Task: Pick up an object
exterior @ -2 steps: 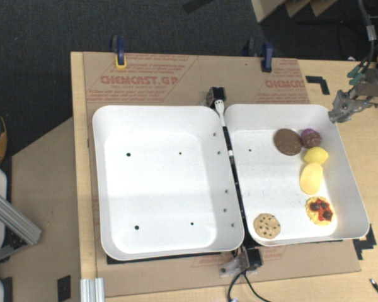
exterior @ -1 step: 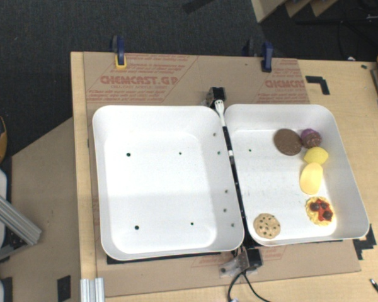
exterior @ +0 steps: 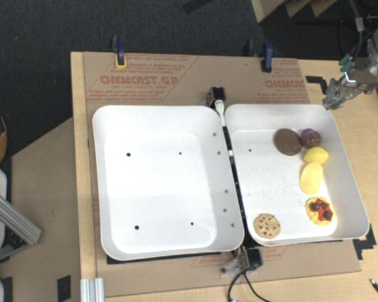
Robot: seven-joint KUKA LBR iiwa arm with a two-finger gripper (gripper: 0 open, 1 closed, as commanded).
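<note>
Currently, the hand [exterior: 336,98] sits at the upper right of the camera view, above the counter [exterior: 82,168] just beyond the far right corner of the right bin [exterior: 340,168]. Whether the hand is apart or together cannot be told. Nothing is visible in its grasp.

All objects lie in the right bin, along its right side:
- A brown round piece [exterior: 288,141] sits near the far wall.
- A small purple item [exterior: 310,136] touches the brown piece on its right.
- A small yellow item [exterior: 315,155] lies just below the purple one.
- A larger pale yellow item [exterior: 311,178] lies next below.
- A yellow item with red spots [exterior: 319,210] is near the front right corner.
- A cookie [exterior: 266,226] rests near the front wall, apart from the others.

The left bin [exterior: 107,168] adjoins the right bin.
</note>
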